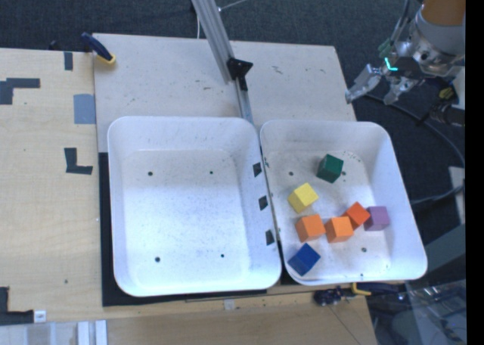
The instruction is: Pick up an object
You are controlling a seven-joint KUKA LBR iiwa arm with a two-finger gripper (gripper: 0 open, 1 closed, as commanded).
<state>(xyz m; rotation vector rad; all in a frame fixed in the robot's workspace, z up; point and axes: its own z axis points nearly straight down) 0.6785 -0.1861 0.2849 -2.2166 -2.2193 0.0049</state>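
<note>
Gripper (376,86) hangs above right bin's (393,154) far right corner, fingers apart, nothing between them. In that bin: green cube (330,168) nearest, yellow cube (303,197), two orange cubes (325,228), red-orange cube (357,215), purple cube (377,218), blue cube (304,259) at near edge.

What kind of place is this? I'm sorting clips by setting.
Probably a robotics lab bench: a robot arm with its gripper above two white bins, small coloured blocks in the right one, tape marks on the board.
</note>
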